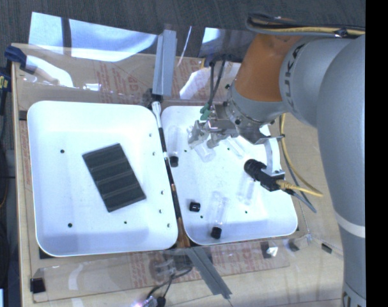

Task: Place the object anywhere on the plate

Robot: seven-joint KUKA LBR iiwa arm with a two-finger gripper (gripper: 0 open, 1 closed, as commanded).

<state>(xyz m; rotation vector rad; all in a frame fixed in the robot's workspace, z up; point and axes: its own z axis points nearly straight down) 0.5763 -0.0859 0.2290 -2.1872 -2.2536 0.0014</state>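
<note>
plate, dark and ribbed, lies flat near the middle of the left bin, its long side running from 11 o'clock to 5 o'clock. white floor shows on every side of it, widest toward 12 and 6 o'clock, and none of its edges touches the bin wall. nothing rests on it.

my gripper hangs over the right bin, toward 11 o'clock of that bin's floor and near the ridge where the two bins meet. the bulk of my arm covers the bin's 1 to 3 o'clock side, so that corner is hidden. whether my gripper is open or closed i cannot tell; its tip is pale and see-through against the white floor, and i can make out nothing held in it.

a clear vial with a black cap lies at 6 o'clock of the right bin, cap end toward the near rim, well apart from my gripper. a small black piece sits just beside it at 9 o'clock, and another black piece lies against the ridge at 9 o'clock of the bin. a second clear tube is faint at 4 o'clock, hard to trace, just below a black fitting on my wrist.
</note>
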